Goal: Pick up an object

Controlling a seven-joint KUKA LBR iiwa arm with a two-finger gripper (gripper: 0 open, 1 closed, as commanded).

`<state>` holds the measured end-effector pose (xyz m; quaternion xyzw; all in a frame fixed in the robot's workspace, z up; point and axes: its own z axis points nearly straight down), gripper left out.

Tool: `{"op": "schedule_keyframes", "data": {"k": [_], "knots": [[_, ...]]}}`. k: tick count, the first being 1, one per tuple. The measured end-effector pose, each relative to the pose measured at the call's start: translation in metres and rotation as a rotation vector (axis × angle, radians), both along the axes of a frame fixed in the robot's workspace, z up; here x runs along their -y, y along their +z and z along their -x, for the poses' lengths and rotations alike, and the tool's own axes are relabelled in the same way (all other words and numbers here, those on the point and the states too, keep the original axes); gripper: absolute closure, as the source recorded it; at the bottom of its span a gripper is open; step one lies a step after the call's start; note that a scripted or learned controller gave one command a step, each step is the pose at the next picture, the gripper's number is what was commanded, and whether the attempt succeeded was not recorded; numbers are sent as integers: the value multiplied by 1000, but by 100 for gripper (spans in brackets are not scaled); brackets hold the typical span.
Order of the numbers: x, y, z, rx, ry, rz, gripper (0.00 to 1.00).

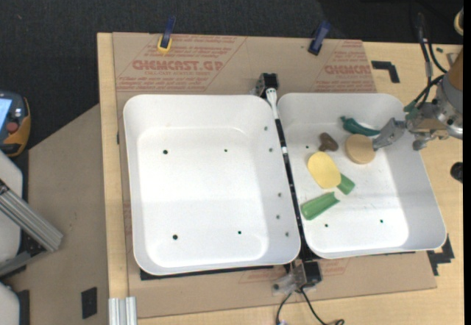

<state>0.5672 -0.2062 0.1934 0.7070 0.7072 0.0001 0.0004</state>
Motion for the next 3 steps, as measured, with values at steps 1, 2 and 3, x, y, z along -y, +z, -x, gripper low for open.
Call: {"op": "schedule_keyframes", "data": {"k": [1,2,3], "knots": [[19,122,-21,15,1,7,0],[18,125,-20,5,1,4,100],[18,136,57,-3,-3,-2,100]]}}
